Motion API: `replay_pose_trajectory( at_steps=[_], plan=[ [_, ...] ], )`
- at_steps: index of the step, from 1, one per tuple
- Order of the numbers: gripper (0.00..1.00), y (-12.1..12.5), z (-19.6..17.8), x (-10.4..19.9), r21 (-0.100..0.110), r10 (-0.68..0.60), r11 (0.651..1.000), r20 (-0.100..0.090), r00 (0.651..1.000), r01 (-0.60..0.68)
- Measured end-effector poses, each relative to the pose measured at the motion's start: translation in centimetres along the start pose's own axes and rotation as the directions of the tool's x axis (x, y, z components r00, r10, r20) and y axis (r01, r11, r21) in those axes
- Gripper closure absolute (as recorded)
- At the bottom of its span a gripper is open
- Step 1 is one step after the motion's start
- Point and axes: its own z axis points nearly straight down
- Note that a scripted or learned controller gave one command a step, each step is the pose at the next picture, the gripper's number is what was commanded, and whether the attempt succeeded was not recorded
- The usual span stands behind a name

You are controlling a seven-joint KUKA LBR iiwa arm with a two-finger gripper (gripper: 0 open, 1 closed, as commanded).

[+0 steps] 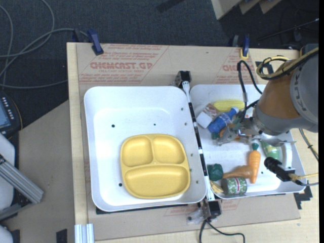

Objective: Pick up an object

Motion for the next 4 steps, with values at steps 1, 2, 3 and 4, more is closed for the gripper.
replay_pose_trajectory(
  at_steps=[1, 2, 3, 4],
  plan=[
    [0.0, 6.0, 0.1, 1.8, 0.001, -0.002, 1.0, -0.002, 1.0, 0.002],
    [0.0, 7.2, 0.2, 1.5, 0.009, 0.0, 1.0, -0.003, 1.0, 0.0],
    [1.0, 7.3, -1.0, 1.5, 0.003, -0.001, 1.0, 0.0, 1.0, 0.001],
    [1.0, 5.8, 0.1, 1.6, 0.006, 0.002, 1.0, -0.003, 1.0, -0.002]
  ],
)
